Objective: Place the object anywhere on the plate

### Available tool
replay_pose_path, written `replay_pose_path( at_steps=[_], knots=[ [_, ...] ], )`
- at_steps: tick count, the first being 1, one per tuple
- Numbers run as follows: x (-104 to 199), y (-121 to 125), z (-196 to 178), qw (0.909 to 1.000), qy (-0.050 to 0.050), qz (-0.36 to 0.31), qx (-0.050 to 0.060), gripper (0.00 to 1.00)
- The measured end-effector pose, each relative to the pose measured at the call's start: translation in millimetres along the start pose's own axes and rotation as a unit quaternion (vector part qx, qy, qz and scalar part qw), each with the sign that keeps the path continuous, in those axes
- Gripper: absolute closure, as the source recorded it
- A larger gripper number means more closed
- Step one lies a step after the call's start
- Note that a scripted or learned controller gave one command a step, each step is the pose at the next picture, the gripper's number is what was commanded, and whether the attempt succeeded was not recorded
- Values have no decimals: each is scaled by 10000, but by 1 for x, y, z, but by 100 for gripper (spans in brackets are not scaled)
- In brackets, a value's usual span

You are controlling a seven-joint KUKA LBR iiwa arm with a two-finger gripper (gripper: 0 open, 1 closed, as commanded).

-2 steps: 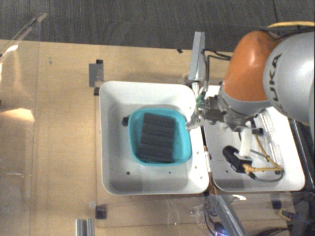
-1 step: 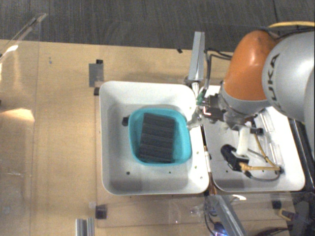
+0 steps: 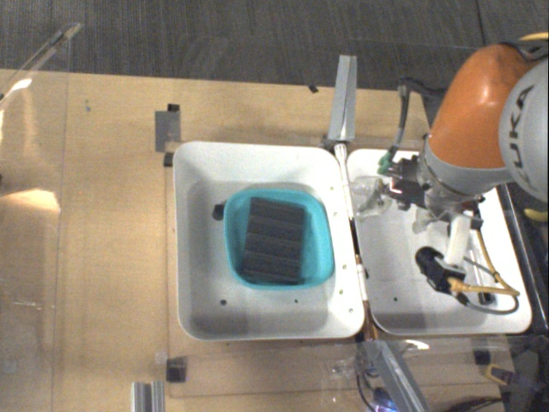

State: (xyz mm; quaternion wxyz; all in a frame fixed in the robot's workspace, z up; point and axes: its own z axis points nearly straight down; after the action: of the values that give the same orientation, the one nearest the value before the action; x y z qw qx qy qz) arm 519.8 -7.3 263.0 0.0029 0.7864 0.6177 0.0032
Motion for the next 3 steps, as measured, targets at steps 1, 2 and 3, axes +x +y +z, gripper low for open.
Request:
replay_pose_path(
  at_steps=[1,2,3],
  knots=[
    [-15,-20,-76,9970,1,768,-15,0],
    [-52,-17,-169,9923,2,1240,-32,0],
    [-92,-8,-174,9818,-6,1900,-26,0]
  ],
)
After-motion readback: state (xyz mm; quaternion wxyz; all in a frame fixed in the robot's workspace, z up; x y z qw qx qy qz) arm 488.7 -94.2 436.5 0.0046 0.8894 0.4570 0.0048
